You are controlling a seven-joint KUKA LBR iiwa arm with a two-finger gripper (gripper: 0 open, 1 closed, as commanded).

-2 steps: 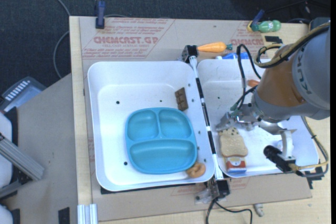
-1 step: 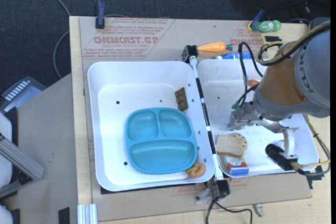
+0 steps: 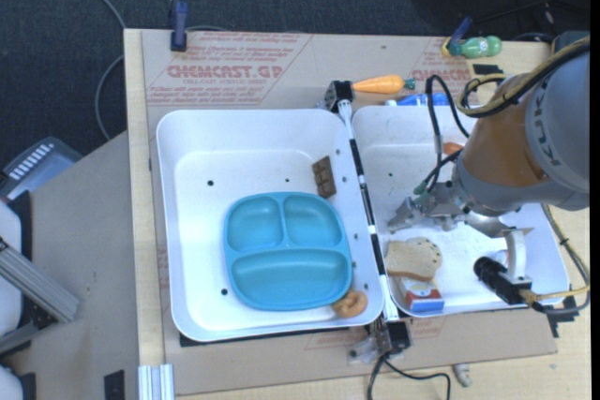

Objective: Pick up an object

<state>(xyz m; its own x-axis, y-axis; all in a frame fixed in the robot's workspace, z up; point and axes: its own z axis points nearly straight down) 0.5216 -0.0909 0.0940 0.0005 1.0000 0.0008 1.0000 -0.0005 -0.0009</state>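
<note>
A slice of bread (image 3: 414, 258) lies flat near the front of the right bin (image 3: 394, 131), close to the wall it shares with the left bin (image 3: 187, 150). Just in front of the bread sits a small red, white and blue packet (image 3: 425, 299). The pincer (image 3: 410, 213) hangs low just behind the bread, under the grey arm (image 3: 539, 155); I cannot tell whether it is open or closed, and nothing shows in its grip. In the left bin a blue divided plate (image 3: 286, 250) lies in the middle, a brown chocolate block (image 3: 323, 176) sits by the shared wall, and a tan pretzel (image 3: 352, 303) rests at the front corner. An orange carrot (image 3: 380, 85) lies on the bench (image 3: 234, 70) behind the bins.
</note>
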